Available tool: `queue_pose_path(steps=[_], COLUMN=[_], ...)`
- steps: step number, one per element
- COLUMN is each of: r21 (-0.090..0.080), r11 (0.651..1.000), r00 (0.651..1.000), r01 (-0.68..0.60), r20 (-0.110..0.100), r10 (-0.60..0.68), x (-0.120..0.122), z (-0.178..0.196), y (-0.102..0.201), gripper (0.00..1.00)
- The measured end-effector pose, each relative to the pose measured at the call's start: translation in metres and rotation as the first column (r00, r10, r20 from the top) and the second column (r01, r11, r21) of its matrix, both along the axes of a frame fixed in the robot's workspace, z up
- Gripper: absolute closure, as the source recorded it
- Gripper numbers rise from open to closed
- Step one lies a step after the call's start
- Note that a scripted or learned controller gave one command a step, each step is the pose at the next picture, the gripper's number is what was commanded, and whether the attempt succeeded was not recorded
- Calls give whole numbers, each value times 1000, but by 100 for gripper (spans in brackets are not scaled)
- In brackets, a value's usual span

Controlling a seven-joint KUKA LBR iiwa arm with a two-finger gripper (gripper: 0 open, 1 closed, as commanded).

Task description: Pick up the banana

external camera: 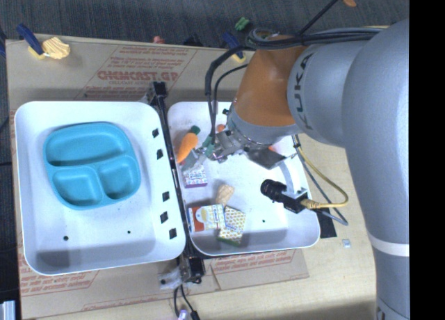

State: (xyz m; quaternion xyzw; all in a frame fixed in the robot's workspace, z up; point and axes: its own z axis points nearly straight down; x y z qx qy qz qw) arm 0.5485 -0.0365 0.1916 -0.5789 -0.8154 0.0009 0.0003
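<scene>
My gripper (211, 149) is low in the right bin (306, 232), near its back left part, under the orange-banded wrist (268, 92). Just left of it lies an orange carrot with a green tip (186, 145). A small printed packet (195, 177) lies right below the gripper. The arm's bulk covers the back and right of this bin, so whatever lies beneath it is hidden.
A beige lump (224, 192), a red and white carton (206, 218) and a patterned packet (233, 222) lie toward the right bin's front. The left bin (31, 242) holds a blue divided tray (92, 163). A black cable plug (278, 192) hangs over the right bin.
</scene>
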Motion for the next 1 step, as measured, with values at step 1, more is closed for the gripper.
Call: queue_pose_path(steps=[1], r21=[3], r11=[918], r00=[918], r01=[-395], r20=[-3], r10=[395], x=[-33], z=[0], y=[78], gripper=[0])
